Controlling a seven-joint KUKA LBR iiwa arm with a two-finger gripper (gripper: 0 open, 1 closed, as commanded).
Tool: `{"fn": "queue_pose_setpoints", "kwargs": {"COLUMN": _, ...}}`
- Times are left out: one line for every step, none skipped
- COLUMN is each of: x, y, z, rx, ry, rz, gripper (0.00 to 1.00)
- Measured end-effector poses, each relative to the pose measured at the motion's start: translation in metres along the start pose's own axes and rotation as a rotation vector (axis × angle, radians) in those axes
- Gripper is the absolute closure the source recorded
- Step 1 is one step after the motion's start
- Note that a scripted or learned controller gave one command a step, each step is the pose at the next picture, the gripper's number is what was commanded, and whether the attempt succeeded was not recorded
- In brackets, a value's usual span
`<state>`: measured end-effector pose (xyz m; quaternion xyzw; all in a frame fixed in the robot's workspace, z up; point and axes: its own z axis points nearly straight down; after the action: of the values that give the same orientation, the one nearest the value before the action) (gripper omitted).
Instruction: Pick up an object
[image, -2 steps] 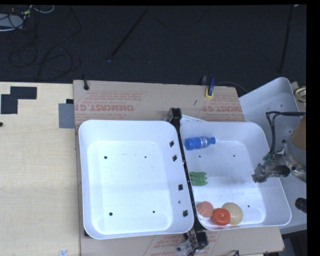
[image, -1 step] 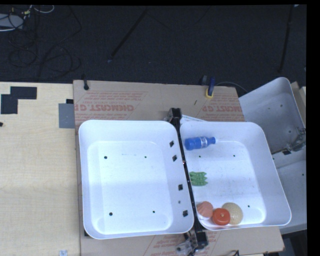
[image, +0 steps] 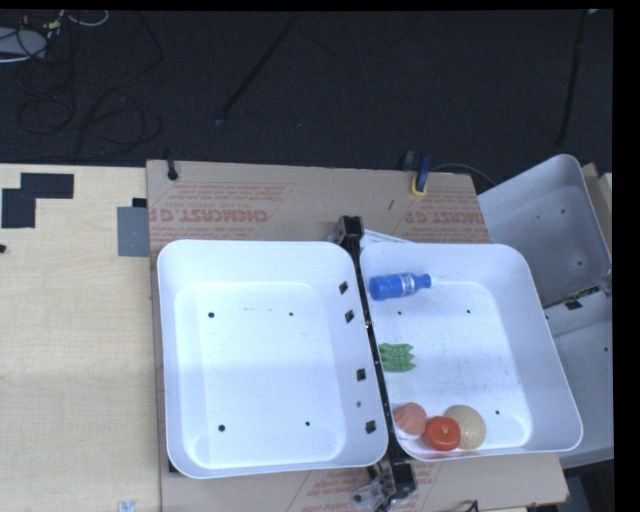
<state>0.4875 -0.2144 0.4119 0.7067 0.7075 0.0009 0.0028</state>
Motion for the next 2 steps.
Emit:
{"fn": "queue_pose_setpoints", "kwargs": {"x": 0.002, "y": 0.022, "z": 0.054, "rx": 0.011, "ry": 0.004, "rz": 0.0, "gripper": 1.0}}
{"fn": "queue_pose_setpoints", "kwargs": {"x": 0.001, "y": 0.005, "z": 0.044, "rx": 0.007, "ry": 0.003, "rz": 0.001, "gripper": 1.0}}
